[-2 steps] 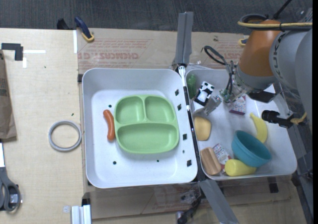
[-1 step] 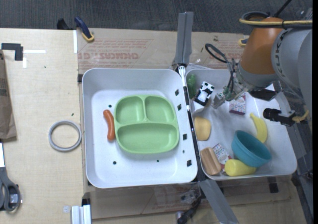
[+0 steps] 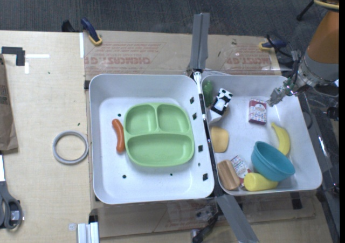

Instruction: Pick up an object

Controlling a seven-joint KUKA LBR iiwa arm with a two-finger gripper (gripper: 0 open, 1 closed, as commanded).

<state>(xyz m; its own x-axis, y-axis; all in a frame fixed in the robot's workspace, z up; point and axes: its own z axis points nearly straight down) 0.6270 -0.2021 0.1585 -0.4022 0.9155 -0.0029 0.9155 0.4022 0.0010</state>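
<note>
Far left of the gripper (image 3: 276, 96): a green divided plate (image 3: 159, 135) in the left bin (image 3: 102, 145) with an orange sausage toy (image 3: 118, 134) beside it. Closer, in the right bin (image 3: 308, 129): black-and-white cow figure (image 3: 220, 102), blue bowl (image 3: 272, 161), banana (image 3: 281, 138). Nearest, just left and slightly below the tool tip: a small red packet (image 3: 258, 112), long axis running roughly up-down in frame, likeliest target. Fingers' state: cannot tell, too small and blurred
</note>
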